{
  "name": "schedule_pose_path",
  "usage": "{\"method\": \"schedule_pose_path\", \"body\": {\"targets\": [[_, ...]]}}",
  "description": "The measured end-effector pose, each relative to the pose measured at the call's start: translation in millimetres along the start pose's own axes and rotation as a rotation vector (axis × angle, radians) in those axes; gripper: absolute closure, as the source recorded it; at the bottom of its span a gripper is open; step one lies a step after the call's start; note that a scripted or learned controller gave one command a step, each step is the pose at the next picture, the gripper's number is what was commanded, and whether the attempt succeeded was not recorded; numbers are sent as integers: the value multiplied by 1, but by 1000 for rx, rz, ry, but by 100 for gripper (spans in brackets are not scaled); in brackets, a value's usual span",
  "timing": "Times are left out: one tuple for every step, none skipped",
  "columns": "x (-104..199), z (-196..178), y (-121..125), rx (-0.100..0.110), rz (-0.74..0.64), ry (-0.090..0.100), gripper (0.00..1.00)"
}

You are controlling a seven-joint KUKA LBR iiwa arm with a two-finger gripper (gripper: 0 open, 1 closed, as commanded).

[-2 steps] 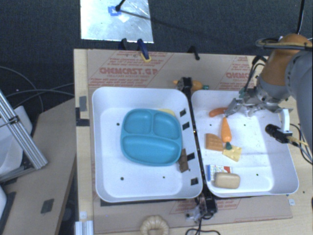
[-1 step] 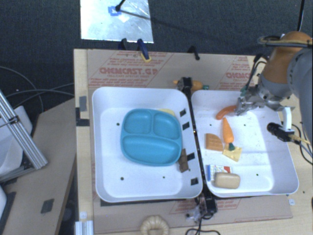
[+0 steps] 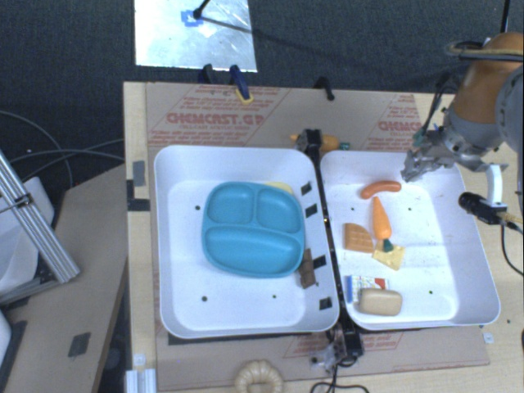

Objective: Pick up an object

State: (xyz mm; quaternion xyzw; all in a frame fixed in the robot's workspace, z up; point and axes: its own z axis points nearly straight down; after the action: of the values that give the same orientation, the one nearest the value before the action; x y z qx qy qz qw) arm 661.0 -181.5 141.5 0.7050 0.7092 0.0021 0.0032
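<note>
Nearest the camera there's a bread roll point(image 3: 380, 302), then a cheese wedge point(image 3: 390, 257) crowding the carrot point(image 3: 381, 218). My target, the hot dog point(image 3: 381, 188), lies in the right bin point(image 3: 471, 252) with its long axis left-right, just beside my claw point(image 3: 412, 170). Can't tell the claw's state. It could roll away if I clip it.

Cut off by the right edge: most of the arm point(image 3: 491, 97); too small to tell: finger spacing on the gripper point(image 3: 415, 169), print on the small packet point(image 3: 366, 283); half hidden under the blue plate point(image 3: 254, 228): a yellow piece point(image 3: 281, 187).
</note>
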Motion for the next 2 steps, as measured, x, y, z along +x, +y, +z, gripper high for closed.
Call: {"method": "schedule_pose_path", "body": {"targets": [[-4, -63, -4, -2, 4, -1, 100], [-4, -85, -2, 1, 1, 0, 100]]}}
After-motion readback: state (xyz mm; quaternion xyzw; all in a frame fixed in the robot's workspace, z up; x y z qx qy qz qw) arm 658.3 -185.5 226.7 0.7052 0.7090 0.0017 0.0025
